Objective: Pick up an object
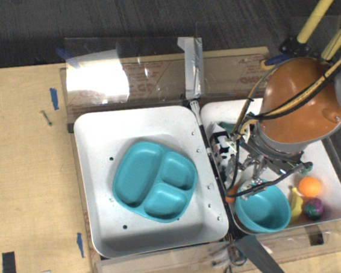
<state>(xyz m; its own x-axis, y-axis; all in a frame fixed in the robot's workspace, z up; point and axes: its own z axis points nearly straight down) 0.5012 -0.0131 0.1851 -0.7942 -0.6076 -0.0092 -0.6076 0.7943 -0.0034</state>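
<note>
My gripper [243, 178] hangs low over the left part of the right bin [338, 206], under the orange wrist band. Right below it a teal bowl [263, 209] stands upright at the bin's front. An orange ball [309, 186], a yellow piece [295, 203] and a small purple and green item [313, 209] lie to the right of the bowl. A small red-orange bit [229, 198] shows by the gripper's tip at the bowl's left rim; what it is I cannot make out. A teal divided plate [155, 180] lies in the middle of the left bin [92, 141].
The arm and its cables cover most of the back of the right bin. A ridge [208, 159] separates the two bins. A clear plastic sheet [140, 75] with tape stands behind the bins. Wooden bench top stretches to the left.
</note>
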